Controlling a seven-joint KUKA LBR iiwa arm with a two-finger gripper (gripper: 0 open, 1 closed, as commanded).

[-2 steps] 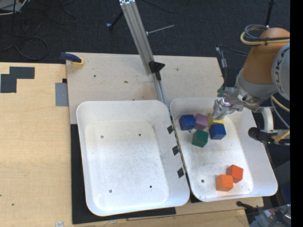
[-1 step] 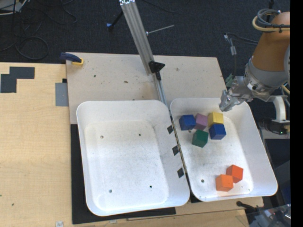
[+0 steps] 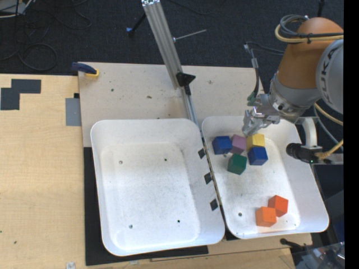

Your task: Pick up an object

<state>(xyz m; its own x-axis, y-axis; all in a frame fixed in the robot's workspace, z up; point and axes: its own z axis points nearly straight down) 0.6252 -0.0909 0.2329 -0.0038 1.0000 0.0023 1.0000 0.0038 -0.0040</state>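
White right bin point(image 3: 303, 206) holds the blocks, the gripper point(image 3: 253, 129) low over the yellow block point(image 3: 258, 140), grip state unclear, nothing visibly lifted, so the pick remains undone.

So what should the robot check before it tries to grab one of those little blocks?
1. Gripper above the block cluster in the right white bin: ok.
2. Fingers open wide enough: cannot tell.
3. Target has room around it: not ok; small yellow cube, pink cube, two blue cubes and green cube sit crowded together.
4. Easier picks exist: ok; two orange cubes sit apart from the cluster.
5. Anything held already: cannot tell.
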